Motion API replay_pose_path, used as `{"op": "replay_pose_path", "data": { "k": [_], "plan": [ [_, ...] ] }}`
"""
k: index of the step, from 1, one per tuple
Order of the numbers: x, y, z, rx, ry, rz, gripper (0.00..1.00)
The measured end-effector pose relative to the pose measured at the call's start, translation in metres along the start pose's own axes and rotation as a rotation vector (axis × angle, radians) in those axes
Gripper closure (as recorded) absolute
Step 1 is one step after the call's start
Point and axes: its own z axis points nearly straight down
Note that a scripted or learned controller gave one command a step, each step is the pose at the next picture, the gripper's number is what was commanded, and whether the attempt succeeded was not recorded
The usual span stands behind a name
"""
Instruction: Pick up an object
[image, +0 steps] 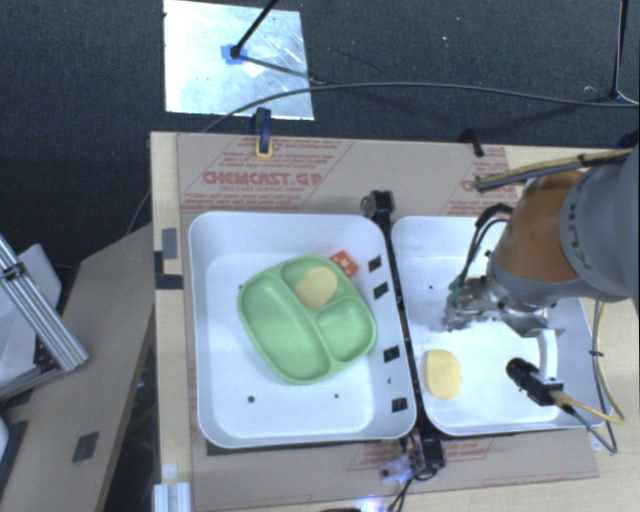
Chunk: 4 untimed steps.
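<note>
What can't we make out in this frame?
- Gripper: blurred, seen from above under the arm's wrist; finger state unreadable.
- Orange item: partly hidden behind the green tray; identity unclear.
- Right bin: far-right part covered by the arm.

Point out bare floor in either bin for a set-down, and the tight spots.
Left bin: bare strip along the near wall below the green tray, plus the far-left corner. Right bin: bare at the far end, and between the yellow object and the near-right wall. Crowded around the gripper, mid-bin.
</note>
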Motion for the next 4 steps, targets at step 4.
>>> {"op": "replay_pose_path", "data": {
  "k": [4],
  "plan": [
    [0.055, 0.008, -0.159, -0.001, 0.002, -0.009, 1.00]
  ]
}}
